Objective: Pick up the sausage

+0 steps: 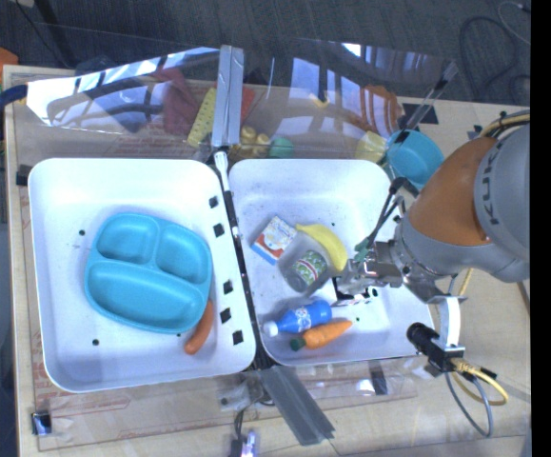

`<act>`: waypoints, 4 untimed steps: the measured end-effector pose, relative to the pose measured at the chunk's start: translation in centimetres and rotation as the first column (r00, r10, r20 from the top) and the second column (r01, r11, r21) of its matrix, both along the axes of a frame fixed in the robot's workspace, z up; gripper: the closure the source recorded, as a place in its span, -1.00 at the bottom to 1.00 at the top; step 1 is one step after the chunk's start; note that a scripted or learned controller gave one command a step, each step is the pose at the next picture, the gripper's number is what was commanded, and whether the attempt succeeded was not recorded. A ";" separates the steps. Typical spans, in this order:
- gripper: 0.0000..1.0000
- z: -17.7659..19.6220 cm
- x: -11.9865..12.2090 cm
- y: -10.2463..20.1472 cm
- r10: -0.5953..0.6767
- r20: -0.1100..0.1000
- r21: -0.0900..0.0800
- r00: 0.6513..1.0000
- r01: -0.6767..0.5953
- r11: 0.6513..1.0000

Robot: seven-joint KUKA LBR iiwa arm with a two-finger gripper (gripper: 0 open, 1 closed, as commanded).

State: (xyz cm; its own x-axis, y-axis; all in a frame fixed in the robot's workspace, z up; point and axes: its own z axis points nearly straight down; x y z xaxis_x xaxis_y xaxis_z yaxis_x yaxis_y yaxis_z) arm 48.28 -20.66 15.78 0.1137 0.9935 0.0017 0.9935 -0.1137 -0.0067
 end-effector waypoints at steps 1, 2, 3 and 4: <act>1.00 0.9 0.1 0.0 0.005 -0.001 0.001 1.000 -0.005 1.000; 1.00 1.7 0.2 0.0 0.010 -0.002 0.001 1.000 -0.010 1.000; 1.00 2.6 0.4 0.0 0.016 -0.003 0.001 1.000 -0.016 1.000; 1.00 3.4 0.5 0.0 0.021 -0.004 0.001 1.000 -0.021 1.000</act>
State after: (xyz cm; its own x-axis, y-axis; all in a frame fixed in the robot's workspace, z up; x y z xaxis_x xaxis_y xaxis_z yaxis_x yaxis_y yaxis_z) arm 48.76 -20.62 19.22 0.0925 0.9957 0.0025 0.9957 -0.0925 -0.0105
